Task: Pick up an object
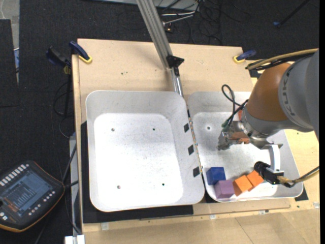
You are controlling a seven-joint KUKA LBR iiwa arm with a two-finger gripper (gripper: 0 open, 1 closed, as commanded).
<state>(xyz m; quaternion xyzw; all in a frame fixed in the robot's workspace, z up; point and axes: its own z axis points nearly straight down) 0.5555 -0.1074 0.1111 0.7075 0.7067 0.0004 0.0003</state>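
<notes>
1. Bench: two shallow white bins sit side by side on a wooden board. The left bin has a bare speckled floor. The right bin carries all the candidate objects, so any pick has to be made there.

2. Objects: three blocks are gathered at the near edge of the right bin. The blue block stands nearest the divider between the bins. The purple block lies just in front of it, apparently touching. The orange block sits just right of the purple one. Such tight grouping against the rim leaves little room for fingers, in my judgement.

3. Arm: the grey arm with its orange band reaches in from the right and bends down over the right bin, which suits a top-down approach.

4. Gripper: the gripper hangs over the middle of the right bin floor, apart from the blocks and farther from the near rim than they are. Nothing can be seen between its tips. Whether it is spread or closed cannot be told; the tool end is small and dark against the wrist.

5. Assessment: no object is lifted. The pick is not yet made. The next move likely calls for travel toward the near rim.
</notes>
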